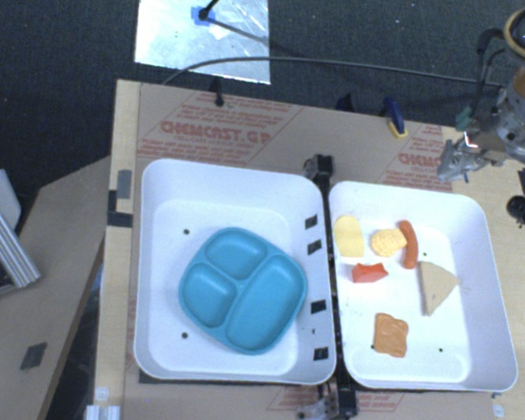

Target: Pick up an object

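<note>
A pale wooden bench [74,231] on dark carpet bore two shallow white plastic bins, the left bin [237,188] holding a blue three-compartment plastic plate [243,288]. The right bin [486,302] held a yellow block [349,236], a round yellow waffle piece [388,242], an orange sausage [409,243], a small red piece [369,272], a tan wedge [435,287] and an orange-brown toast piece [390,334]. The gripper [456,162] hung beyond that bin's far right corner, holding nothing visible; whether it was spread or pressed together could not be told.

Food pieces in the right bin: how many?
6: yellow block, waffle, sausage, red piece, beige wedge, orange toast nearest the front. None look hidden.
</note>
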Motion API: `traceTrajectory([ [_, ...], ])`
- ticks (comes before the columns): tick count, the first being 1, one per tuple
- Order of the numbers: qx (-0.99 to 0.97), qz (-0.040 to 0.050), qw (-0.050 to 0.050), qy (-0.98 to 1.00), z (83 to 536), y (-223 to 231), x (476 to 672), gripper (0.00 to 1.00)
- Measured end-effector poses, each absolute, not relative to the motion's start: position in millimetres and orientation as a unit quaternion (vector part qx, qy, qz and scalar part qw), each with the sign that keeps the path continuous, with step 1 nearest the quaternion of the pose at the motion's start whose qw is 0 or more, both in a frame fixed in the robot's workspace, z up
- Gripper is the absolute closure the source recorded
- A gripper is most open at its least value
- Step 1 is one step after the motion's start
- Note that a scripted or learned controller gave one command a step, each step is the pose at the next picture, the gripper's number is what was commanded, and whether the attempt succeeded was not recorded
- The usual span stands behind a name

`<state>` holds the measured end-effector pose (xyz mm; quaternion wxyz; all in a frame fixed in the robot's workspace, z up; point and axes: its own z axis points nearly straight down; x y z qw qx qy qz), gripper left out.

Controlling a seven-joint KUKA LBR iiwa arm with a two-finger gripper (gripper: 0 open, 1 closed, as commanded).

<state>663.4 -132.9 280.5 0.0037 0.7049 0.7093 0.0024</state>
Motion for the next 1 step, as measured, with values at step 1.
traceTrajectory([
  [1,0.704,0.0009,0.001,0.71,283.3,-78.0,649.8,1.0],
])
